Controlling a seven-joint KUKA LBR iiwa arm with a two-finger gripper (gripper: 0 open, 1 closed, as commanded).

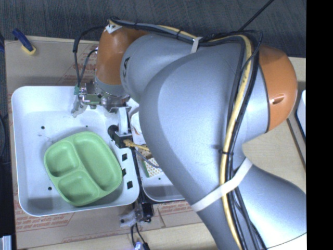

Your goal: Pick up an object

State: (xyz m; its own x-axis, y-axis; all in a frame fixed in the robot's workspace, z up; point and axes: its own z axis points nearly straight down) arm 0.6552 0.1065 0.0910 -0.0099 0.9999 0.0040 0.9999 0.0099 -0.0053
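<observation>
Camera view, contents as seen from above.

Bins, two, shallow, white, side by side on the bench (52, 51).
- Left bin (18, 139): fills the left half of the frame and is seen almost whole.
- Right bin (164, 190): mostly covered by the arm, with a strip of floor and its lower rim visible at lower centre.

Arm (208, 129), one, grey. It occupies the centre and right of the frame. Two orange sections are visible, one at upper centre above the wrist and one at the right edge.

Gripper (80, 103), one. It sits in the upper part of the left bin, close to the top wall and low to the floor. Whether the claw is released or clenched cannot be told. Nothing is visibly grasped in it.

Green divided plate (83, 168), one, with three compartments: two small ones on the left and lower sides and one larger one on the right. It lies flat in the lower half of the left bin, below the gripper and apart from it.

Patterned item (152, 166), one. It lies in the right bin just beside the dividing wall, partly under the arm, and is too hidden to identify.

Blue-and-yellow item (23, 40), one, small. It rests on the bench at the upper left of the frame, outside both bins.
</observation>
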